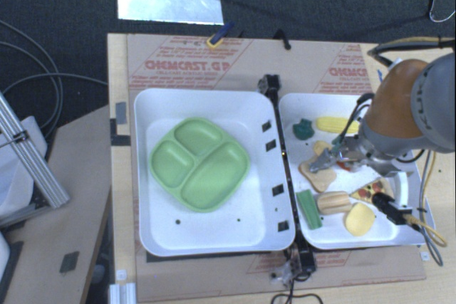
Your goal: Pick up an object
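Observation:
The right bin (399, 235) holds several toy foods. A dark green piece (304, 129) and a yellow corn cob (330, 124) lie at its far side. A tan slice (317, 176) lies in the middle, with a green stick (308, 208), a tan roll (333, 201), a yellow lemon (360, 219) and a pizza slice (370, 190) nearer the front. My gripper (326, 160) is low in this bin, its tip right over the upper edge of the tan slice. A small red piece (346, 165) peeks out beside it.
The left bin (164, 235) holds a light green divided plate (199, 164). A black divider with clips (280, 167) runs between the bins. The grey arm (410, 114) covers the right bin's far right corner. Cables (424, 224) trail at the right edge.

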You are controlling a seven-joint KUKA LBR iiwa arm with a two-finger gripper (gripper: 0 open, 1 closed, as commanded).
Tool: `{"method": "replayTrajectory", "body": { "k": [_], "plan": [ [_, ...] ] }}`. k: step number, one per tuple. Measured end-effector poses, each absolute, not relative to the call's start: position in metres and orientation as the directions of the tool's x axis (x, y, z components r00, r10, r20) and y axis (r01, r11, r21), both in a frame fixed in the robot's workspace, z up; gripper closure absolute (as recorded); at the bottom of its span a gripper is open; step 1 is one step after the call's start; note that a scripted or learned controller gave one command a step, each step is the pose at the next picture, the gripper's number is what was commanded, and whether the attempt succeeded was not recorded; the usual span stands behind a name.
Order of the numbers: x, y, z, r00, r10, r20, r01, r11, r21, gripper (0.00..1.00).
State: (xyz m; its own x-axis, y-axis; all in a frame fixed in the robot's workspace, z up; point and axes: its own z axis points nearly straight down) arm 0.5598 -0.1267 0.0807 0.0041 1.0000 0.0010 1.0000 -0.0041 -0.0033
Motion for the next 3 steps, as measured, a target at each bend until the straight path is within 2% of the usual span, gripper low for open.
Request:
{"method": "replayTrajectory", "body": {
  "k": [1, 2, 3],
  "plan": [
    [0.507, -0.107, 0.088, 0.001, 1.0, -0.001, 1.0, -0.001, 0.01, 0.0],
    [0.526, -0.129, 0.087, -0.002, 1.0, 0.002, 1.0, 0.002, 0.005, 0.0],
    [0.54, -0.091, 0.087, -0.005, 1.0, -0.003, 1.0, 0.005, 0.009, 0.0]
  ]
}}
